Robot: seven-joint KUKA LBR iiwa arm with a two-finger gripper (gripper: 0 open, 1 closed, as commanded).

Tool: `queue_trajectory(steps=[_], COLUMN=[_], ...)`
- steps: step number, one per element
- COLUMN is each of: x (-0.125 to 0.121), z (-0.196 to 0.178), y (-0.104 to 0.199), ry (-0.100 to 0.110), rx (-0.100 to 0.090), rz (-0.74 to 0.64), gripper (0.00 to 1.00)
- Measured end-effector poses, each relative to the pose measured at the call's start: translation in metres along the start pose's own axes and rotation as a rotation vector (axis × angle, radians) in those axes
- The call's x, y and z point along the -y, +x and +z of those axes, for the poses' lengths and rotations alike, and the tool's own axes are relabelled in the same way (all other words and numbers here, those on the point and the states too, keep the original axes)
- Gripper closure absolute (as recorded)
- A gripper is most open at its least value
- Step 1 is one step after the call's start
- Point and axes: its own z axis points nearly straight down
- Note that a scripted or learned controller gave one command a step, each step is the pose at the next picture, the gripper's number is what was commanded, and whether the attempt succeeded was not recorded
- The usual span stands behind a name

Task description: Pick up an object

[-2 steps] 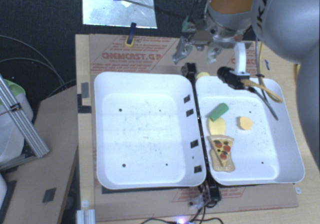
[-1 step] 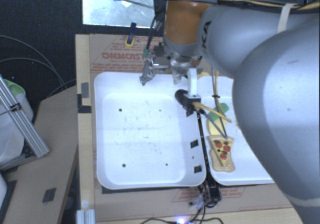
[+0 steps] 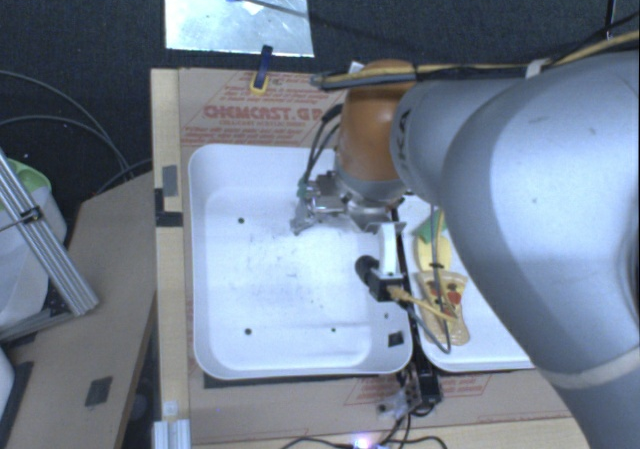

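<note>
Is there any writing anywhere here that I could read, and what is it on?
"CHEMCAST G P" in red, on the brown board behind the left bin.
Smaller red print below it: too blurred to read.
Red print on the board's front edge: too blurred to read.

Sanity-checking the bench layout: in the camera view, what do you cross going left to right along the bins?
Left white bin → gripper over that bin's right part → right white bin holding the yellowish objects, partly under the grey arm.
</note>
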Motion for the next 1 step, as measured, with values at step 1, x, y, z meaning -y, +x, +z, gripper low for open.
queue_trajectory(steps=[1], x=[-0.0632], z=[-0.0967], y=[-0.0642], ry=[-0.011], rx=[0.002], rz=[0.005], gripper=[0.0])
